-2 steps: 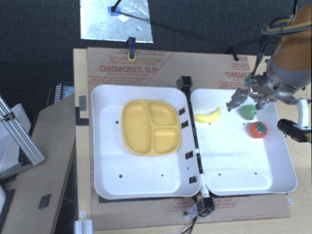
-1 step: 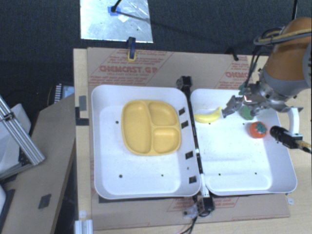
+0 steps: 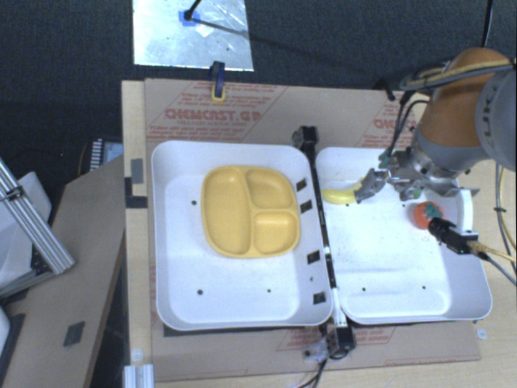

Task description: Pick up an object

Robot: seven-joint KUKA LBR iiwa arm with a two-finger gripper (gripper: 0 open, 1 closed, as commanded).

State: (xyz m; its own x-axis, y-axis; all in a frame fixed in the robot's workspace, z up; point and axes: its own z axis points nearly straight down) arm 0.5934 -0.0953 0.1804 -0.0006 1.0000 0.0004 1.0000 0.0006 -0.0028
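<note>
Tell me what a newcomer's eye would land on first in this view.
The yellow divided plate stands out most, lying in the middle of the left bin. Next comes the grey and orange arm reaching in over the right bin, its gripper close by a yellow banana near that bin's upper left. A small orange-red object lies nearby toward the bin's right wall.
</note>
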